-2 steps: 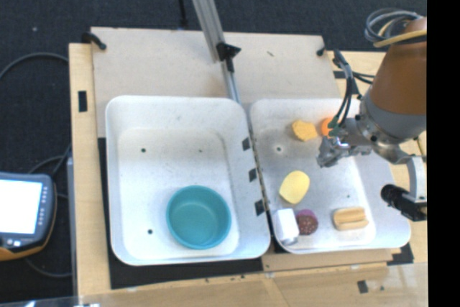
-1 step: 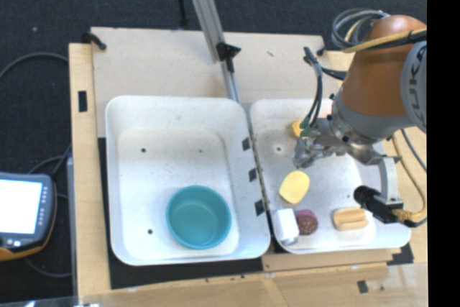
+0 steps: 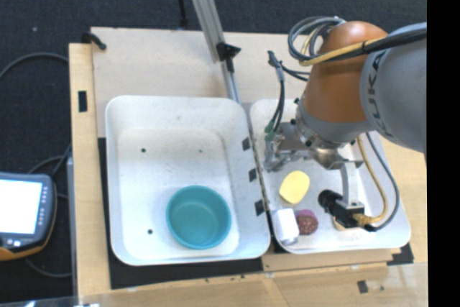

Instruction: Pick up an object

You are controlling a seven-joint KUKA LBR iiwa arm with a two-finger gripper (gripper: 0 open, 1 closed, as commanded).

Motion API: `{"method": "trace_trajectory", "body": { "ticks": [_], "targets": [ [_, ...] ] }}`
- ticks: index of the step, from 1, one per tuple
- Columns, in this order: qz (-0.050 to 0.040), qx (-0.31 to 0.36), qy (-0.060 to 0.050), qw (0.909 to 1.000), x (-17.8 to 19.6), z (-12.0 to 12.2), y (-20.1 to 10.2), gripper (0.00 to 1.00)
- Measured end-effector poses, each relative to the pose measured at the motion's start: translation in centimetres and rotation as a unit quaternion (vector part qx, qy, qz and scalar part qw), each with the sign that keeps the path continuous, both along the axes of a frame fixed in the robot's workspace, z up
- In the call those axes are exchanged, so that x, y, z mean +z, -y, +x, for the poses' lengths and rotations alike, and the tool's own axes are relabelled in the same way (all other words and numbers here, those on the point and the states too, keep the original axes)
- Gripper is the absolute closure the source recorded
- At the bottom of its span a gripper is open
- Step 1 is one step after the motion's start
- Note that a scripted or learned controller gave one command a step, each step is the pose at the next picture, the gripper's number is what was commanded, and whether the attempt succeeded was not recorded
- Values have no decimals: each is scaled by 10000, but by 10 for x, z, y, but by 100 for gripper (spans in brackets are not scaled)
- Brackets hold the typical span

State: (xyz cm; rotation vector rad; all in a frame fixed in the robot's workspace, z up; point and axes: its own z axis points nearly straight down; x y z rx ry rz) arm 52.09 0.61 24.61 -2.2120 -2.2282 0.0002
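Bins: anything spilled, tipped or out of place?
Nothing stands out. The teal bowl sits upright in the left bin. A yellow piece, a white block and a dark red ball lie close together in the right bin.

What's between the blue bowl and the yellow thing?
Only bare white floor and the rims where both bins meet, in the camera view. The bowl sits in the left bin, the yellow thing in the right.

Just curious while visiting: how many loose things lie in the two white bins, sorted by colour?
Teal: 1, bowl
Yellow: 1, lump
White: 1, block
Dark red: 1, ball
Total: 4
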Motion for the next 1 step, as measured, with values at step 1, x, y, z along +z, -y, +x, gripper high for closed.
{"method": "trace_trajectory", "body": {
  "ticks": [1],
  "targets": [
    [3, 7, 1, 10000, -3, -3, -60, 100]
  ]
}}
